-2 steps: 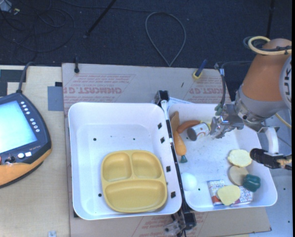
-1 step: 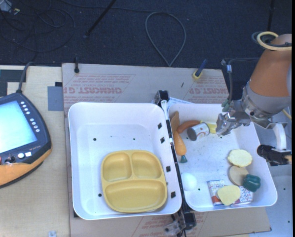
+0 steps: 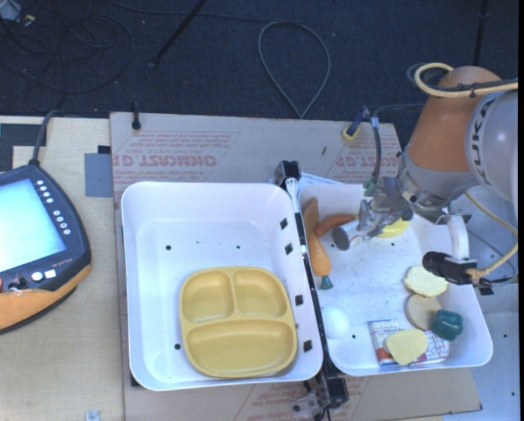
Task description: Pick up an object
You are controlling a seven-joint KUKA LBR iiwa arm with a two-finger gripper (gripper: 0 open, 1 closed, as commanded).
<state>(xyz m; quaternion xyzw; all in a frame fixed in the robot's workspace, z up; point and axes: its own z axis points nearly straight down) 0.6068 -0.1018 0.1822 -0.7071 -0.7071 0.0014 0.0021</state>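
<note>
Objects for picking lie in the right bin [image 3: 481,345], which stands just beside the left bin [image 3: 148,226], their walls touching along the middle of the bench. Against the right bin's wall nearest the left bin lies a long orange carrot-like toy [image 3: 315,239] with a green tip, and a second curved orange piece [image 3: 334,223] rests beside it, toward the bin's far side. The gripper [image 3: 371,224] hangs low over the far part of the right bin, just beside that curved orange piece, with a small yellow object [image 3: 396,228] right next to it; whether it is open or closed, or has anything between its tips, cannot be made out. Toward the right bin's outer wall sit a pale yellow slice [image 3: 425,281], a round tan piece [image 3: 421,310] and a dark green object [image 3: 447,324], close together. At the right bin's near edge a printed packet [image 3: 376,333] lies with a yellow chip-like piece [image 3: 407,346] on top, and a white ball [image 3: 336,323] rests near the dividing wall. A yellow divided plate [image 3: 237,321] fills the near part of the left bin. A teach pendant [image 3: 25,244] lies well apart from the bins, beyond the left bin.
</note>
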